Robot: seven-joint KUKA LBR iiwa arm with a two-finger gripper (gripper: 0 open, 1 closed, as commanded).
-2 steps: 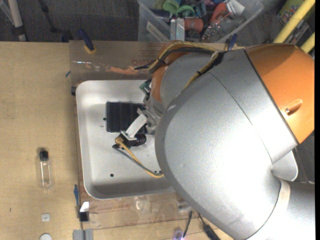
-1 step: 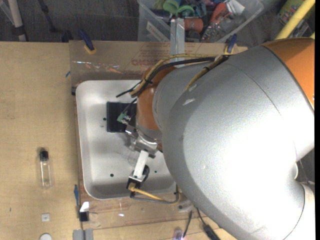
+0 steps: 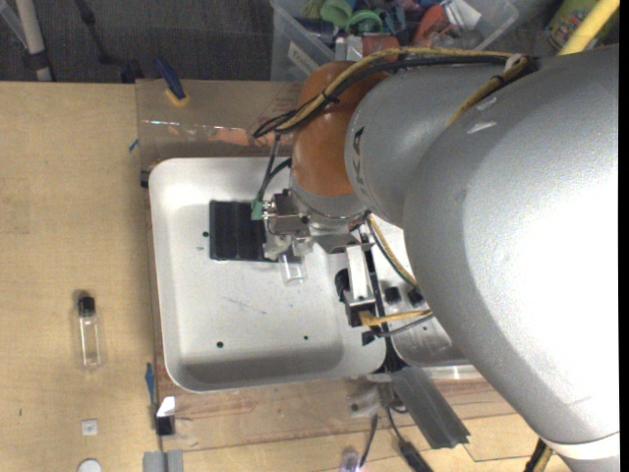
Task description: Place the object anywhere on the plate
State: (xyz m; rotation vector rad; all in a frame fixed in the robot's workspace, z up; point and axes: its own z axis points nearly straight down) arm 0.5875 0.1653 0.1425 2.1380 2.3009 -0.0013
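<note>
– Materials first: what is the left bin (image 3: 197,352) like?
– Smooth white plastic, shallow, with rounded corners and a gently sloped wall. Its floor has a few small dark specks and faint scuffs.
– And the object?
– A flat black rectangular block (image 3: 234,231), matte, with faint ribs running along it. It lies on the bin floor in the upper middle, its right edge just under the gripper (image 3: 287,254).
– Is the gripper holding it?
– I cannot tell whether the gripper is open or closed. It is a cluster of bare metal parts with a pale translucent piece at the tip, set right beside the block. Nothing is visibly gripped.
– The arm?
– A broad, glossy grey arm (image 3: 511,214) with a rounded casing fills the right side. A shiny orange band (image 3: 319,155) sits above the wrist, and black and yellow cables (image 3: 393,59) loop over it.
– Anything on the bench?
– The wooden bench (image 3: 59,185) has a pale grain. A small clear vial (image 3: 88,330) with a dark cap lies on it, well left of the bin. Behind, there is a translucent crate (image 3: 393,8) of colourful plastic pieces.
</note>
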